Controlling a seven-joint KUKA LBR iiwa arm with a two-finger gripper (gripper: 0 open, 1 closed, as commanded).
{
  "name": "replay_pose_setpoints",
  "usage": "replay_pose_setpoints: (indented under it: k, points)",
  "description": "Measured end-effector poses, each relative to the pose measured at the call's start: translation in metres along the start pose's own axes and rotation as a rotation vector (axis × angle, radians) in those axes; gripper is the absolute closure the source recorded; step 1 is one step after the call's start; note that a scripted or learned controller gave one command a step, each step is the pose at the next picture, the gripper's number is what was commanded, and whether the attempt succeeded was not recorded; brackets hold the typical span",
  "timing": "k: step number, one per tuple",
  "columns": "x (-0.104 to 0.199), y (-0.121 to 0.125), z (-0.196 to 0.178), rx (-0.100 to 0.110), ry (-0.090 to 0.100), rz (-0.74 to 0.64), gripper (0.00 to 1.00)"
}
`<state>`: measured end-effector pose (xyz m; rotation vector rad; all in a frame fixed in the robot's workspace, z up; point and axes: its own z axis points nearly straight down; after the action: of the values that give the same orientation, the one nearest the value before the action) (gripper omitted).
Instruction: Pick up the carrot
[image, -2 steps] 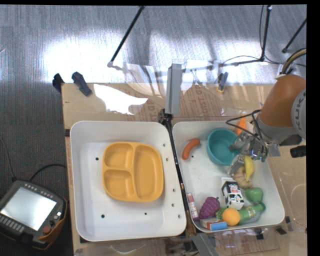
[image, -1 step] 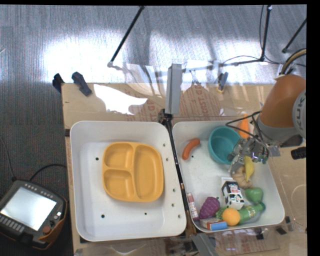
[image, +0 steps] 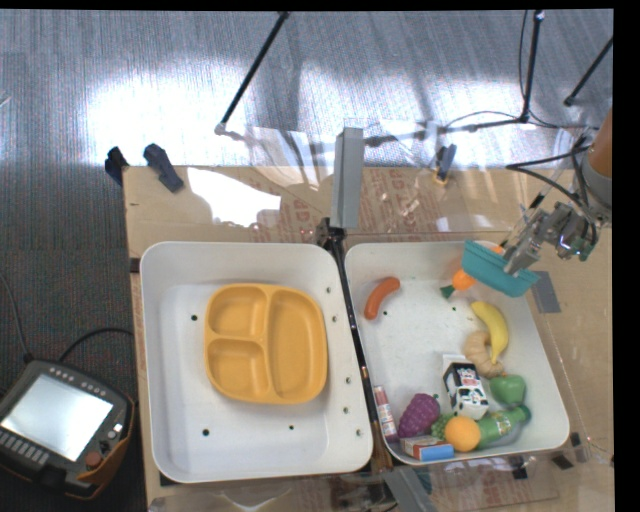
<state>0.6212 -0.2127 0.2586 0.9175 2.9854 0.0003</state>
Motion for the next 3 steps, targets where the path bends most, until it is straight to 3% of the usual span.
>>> replay_pose_setpoints:
  k: [1,2,3]
  points:
    - [0.118,0.105,0.017,0.005,0.022,0.134,1.0]
    - [0.15,0.017,0.025,0.01,0.02,0.113,1.0]
    - [0.092,0.005,0.164,-0.001,0.002,0.15,1.0]
